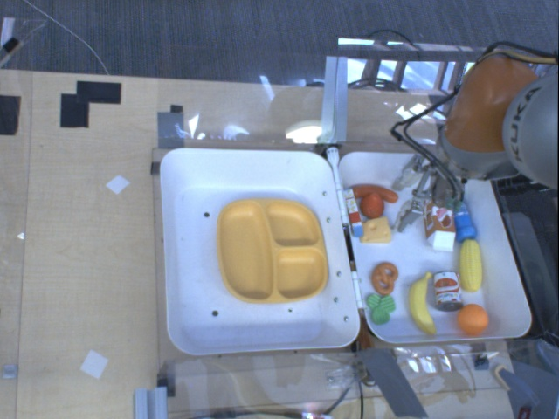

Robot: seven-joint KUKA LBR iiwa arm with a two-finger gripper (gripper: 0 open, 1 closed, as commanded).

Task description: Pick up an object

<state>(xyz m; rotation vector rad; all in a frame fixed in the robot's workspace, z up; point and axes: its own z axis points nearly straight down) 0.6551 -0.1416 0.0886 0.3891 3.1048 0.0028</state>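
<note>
Orange (472, 319): front corner of right bin (515, 260), nearest the lens, well below the jaws.
Can (447, 290): just left of orange, upright, below the jaws.
Banana (422, 304): left of can, long axis running front to back, slightly curved.
Corn (471, 264): behind orange, long axis front to back, below and right of the jaws.
Gripper (418, 195): over rear of right bin, fingers (410, 216) apart, nothing between them.
Carton (439, 223): brown, just right of the jaws, closest item on that side; blue bottle (465, 224) beside it.
Cheese (376, 230): just left and below the jaws.
Tomato (373, 205): left of the jaws, resting against sausage (376, 191), whose long axis runs left-right.
Pretzel (383, 276), green piece (380, 307): lower left of the jaws, well apart from them.
Tray (272, 250): yellow, 3 compartments, in left bin (192, 260), far left of the jaws.
Judgement: no pick made yet; carton is the likeliest target, 1 short shift right and down. Risk: fingers clip bottle.
</note>
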